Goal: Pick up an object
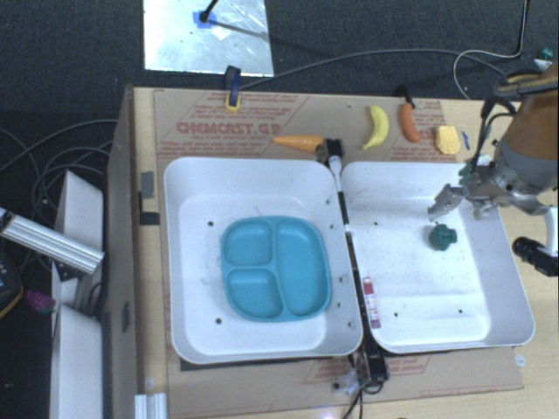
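A small dark-green object (pixel 444 236) lies on the floor of the right bin (pixel 410 321), toward its right side. My gripper (pixel 461 201) hovers just above and slightly right of it, near the bin's far right area. Its fingers (pixel 444 200) are spread apart with nothing between them. The green object sits free, a short way below the fingertips. The grey arm with its orange band enters from the right edge.
The left bin (pixel 188 234) holds a blue divided plate (pixel 274 266). On the bench behind the bins lie a carrot (pixel 297 143), a banana (pixel 377 127), an orange-red piece (pixel 409 122) and a yellow piece (pixel 447 139). A black divider (pixel 345 225) runs between the bins.
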You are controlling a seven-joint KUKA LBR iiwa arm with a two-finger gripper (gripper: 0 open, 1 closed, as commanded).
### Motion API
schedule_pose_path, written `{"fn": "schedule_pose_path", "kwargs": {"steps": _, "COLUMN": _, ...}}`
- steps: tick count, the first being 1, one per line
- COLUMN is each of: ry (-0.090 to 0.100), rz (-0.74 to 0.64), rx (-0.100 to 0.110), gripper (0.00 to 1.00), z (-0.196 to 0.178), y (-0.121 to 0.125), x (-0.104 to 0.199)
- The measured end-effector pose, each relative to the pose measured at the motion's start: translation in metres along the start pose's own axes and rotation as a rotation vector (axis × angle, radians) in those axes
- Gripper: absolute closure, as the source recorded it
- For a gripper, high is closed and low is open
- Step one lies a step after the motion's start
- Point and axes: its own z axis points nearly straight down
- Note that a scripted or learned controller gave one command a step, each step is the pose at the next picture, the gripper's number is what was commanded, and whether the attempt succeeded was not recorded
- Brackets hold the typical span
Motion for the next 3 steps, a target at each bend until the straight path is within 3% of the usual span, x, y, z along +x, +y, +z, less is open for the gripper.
{"fn": "schedule_pose_path", "kwargs": {"steps": 1, "ry": 0.001, "rz": 0.000, "rx": -0.002, "gripper": 0.00, "z": 0.103, "y": -0.001, "x": -0.012}}
{"fn": "schedule_pose_path", "kwargs": {"steps": 2, "ry": 0.000, "rz": -0.001, "rx": -0.005, "gripper": 1.00, "z": 0.092, "y": 0.000, "x": -0.012}}
{"fn": "schedule_pose_path", "kwargs": {"steps": 3, "ry": 0.003, "rz": -0.005, "rx": -0.004, "gripper": 1.00, "z": 0.002, "y": 0.005, "x": 0.111}}
